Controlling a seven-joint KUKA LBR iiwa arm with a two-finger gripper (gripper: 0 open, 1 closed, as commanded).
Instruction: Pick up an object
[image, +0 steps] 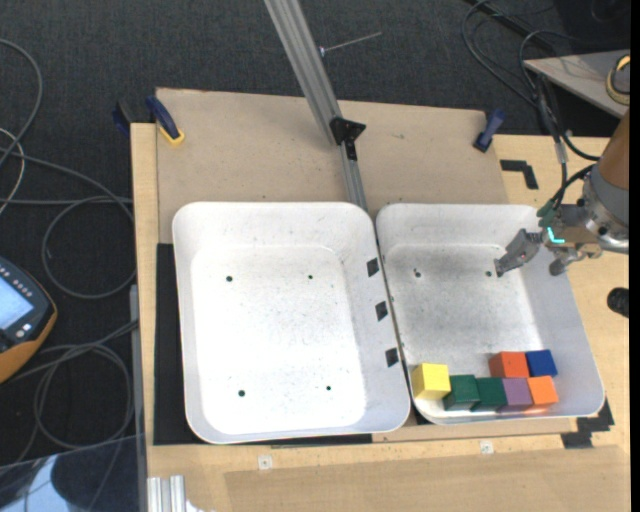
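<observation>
Nothing is lifted yet. The gripper (537, 255) hangs over the right bin's (470, 300) far right part with fingers spread apart and bare, well apart from the blocks. The yellow block (432, 379), 2 green blocks (476, 391), and purple, red, blue and orange blocks cluster along the near wall, touching one another, which may crowd a grasp. The left bin (270, 320) lies beside it.

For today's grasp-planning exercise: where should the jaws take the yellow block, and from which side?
Grip the yellow block from above, probably across its near and far faces. Its left side is free, but a green block sits against its right.
</observation>
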